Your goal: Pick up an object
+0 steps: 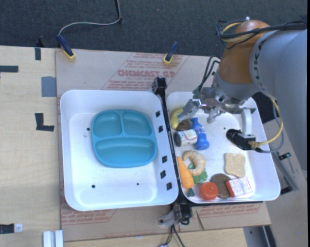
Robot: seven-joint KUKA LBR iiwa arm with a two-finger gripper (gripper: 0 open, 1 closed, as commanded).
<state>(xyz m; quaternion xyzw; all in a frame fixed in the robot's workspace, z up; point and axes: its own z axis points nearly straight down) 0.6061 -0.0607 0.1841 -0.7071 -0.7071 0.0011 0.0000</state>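
My gripper (200,112) hangs over the upper left part of the right bin (265,176), below the arm's orange band. Its two fingers stand apart, open, with nothing held between them. Just under and beside it lie a yellow banana-like piece (174,119), a brown lump (185,123), a blue bottle (200,136) and a small can (185,137). Lower in the bin are a pale ring-shaped pastry (195,159), an orange carrot (185,174), a red tomato (209,190), a toast slice (235,163) and a red-and-white box (241,187).
The left bin (75,189) holds a blue divided plate (124,138). A black divider with clips (162,138) separates the bins. A black fitting with a yellow cable (240,139) hangs off the arm over the right bin. Yellow clamps (66,50) grip the cardboard's far edge.
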